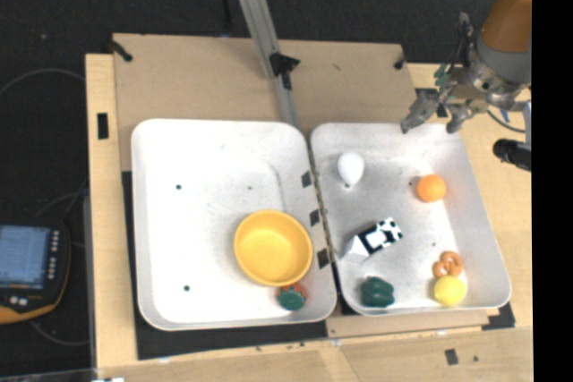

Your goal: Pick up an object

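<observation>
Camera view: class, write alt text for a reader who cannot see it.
A grey arm's pincer hovers over the right bin's far edge, fingers spread, holding nothing. That bin holds an orange ball and other small objects; the left bin holds a yellow bowl.

The grey arm (506, 40) comes in from the right, its orange band just above the wrist. Below and left of the wrist, the gripper (433, 118) points downward with both fingers spread apart, nothing between them.
</observation>
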Robot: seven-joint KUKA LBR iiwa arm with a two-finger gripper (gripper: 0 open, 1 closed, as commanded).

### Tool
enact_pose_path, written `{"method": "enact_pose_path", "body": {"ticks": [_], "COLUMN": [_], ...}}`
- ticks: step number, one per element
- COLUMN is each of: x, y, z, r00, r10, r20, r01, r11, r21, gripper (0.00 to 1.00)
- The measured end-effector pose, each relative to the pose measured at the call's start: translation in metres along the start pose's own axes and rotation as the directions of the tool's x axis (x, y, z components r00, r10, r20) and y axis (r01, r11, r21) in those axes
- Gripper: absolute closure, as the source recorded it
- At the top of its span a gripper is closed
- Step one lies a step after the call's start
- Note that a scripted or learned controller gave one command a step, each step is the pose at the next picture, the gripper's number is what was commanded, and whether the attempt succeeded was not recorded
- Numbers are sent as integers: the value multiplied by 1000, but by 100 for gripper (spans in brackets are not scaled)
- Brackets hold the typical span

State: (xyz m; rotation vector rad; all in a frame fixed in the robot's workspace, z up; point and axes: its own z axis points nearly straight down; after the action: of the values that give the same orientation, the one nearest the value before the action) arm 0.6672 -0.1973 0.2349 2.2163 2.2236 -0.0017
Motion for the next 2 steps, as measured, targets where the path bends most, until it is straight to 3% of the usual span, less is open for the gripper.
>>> {"method": "enact_pose_path", "body": {"ticks": [1, 2], "x": [0, 4], "y": [0, 3], "z": [0, 44], "r00": [1000, 1000], "r10": [-1, -2], "r20": [1, 0], "r01": [1, 2], "r11": [1000, 1000], "r21": [1, 3], "gripper": [0, 0]}}
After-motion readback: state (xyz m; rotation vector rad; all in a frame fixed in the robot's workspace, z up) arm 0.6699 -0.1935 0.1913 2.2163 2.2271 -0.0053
